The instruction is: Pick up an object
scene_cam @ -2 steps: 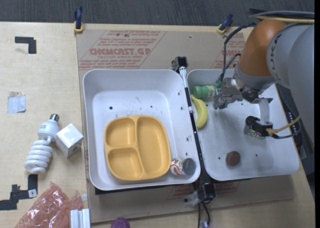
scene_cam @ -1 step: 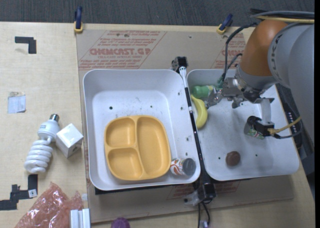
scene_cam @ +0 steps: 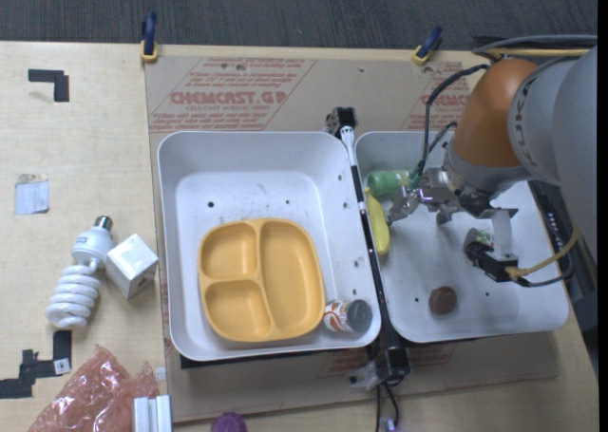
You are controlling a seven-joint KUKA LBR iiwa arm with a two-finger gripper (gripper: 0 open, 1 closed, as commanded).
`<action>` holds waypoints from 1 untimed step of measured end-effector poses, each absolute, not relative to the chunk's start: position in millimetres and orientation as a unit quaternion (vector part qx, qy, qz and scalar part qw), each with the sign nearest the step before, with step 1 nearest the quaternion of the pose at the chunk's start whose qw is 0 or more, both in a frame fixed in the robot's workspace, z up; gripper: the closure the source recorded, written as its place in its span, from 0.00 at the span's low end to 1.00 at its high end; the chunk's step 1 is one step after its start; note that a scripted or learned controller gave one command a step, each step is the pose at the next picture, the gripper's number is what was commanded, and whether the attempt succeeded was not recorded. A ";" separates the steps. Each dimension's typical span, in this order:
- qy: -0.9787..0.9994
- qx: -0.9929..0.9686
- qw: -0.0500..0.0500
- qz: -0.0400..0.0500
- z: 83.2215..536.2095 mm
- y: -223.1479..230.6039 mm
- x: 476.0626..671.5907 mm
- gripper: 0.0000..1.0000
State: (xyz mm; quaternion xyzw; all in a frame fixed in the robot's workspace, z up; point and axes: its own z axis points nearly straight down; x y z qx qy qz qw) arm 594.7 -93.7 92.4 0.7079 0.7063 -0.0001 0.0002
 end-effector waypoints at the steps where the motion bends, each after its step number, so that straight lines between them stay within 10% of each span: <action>1: 0.706 0.709 0.002 0.001 103.0 -94.5 595.6 1.00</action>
